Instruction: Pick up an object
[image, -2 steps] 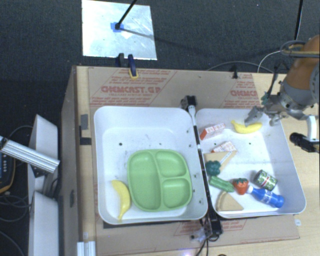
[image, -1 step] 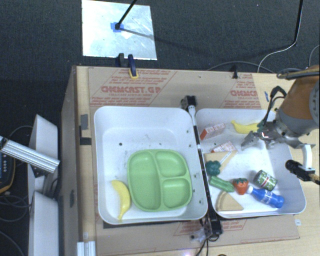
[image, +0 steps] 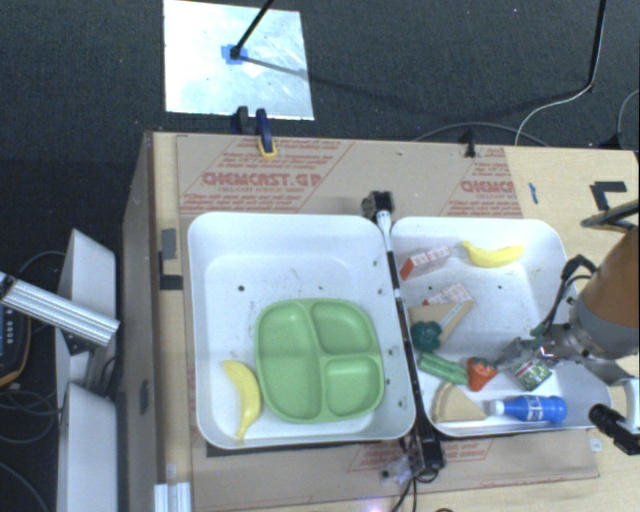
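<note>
Two shallow white bins side by side: left bin (image: 215, 300) and right bin (image: 545, 245). Two yellow bananas, one (image: 243, 396) in the left bin beside the plate, the other (image: 492, 255) at the far side of the right bin. One green divided plate (image: 320, 358), three compartments. Two small red-and-white packets, (image: 424, 261) and (image: 449, 296). One blue bottle (image: 527, 408) with a white cap. One green oblong item (image: 441, 368). One teal item (image: 426, 334). One red-orange piece (image: 481, 375). One small green-labelled item (image: 534, 374), too small to identify. One arm, one gripper (image: 541, 352).
</note>
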